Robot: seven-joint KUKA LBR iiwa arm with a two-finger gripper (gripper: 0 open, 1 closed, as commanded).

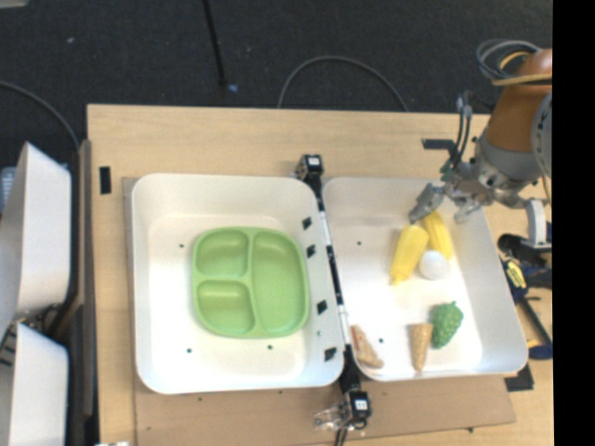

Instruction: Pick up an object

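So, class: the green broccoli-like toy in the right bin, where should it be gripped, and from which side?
Probably from above, closing across the bumpy green head of the broccoli toy. It lies flat near the right bin floor's lower end. The cone sits close on its left, so the fingers would best close along the cone's length rather than toward it. The end effector is further up the bin.

Even, bright overhead light, soft shadows, mild glare on the white bins (158,203), slightly soft focus throughout.
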